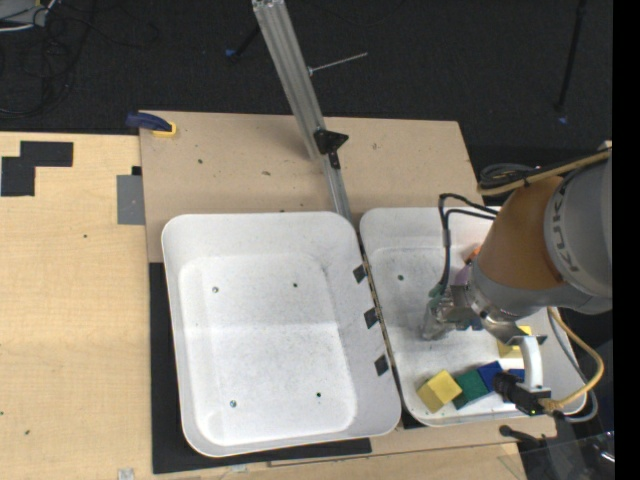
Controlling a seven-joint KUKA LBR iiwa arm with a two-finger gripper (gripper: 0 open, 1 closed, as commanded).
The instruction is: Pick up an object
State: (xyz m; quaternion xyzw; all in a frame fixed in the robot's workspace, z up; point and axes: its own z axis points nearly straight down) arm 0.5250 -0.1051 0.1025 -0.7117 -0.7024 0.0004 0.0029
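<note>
The arm (545, 248) enters from the right and reaches down into the right bin (400, 238); its orange band sits above the wrist, with the grey link behind it. The claw (437, 326) is lowered toward the floor of the right bin, near the bin's middle; whether it is apart or together cannot be told, because the wrist body hides most of it; no object is visible in its grip.

The candidate objects lie at the near end of the right bin, apart from the claw: a yellow block (439, 390) nearest the bin's front rim; a blue block (487, 378) just to its right; a green piece (470, 395) between the two, touching or nearly touching both. A further small yellow item (516, 347) lies under the arm, partly hidden.

The left bin (180, 238) sits just beside the right bin, their rims meeting along a line of black clips (371, 317). Both bins rest on the tabletop (240, 158). An aluminium rail (295, 78) rises at a slant behind the bins. A black cable (450, 208) loops along the arm.
</note>
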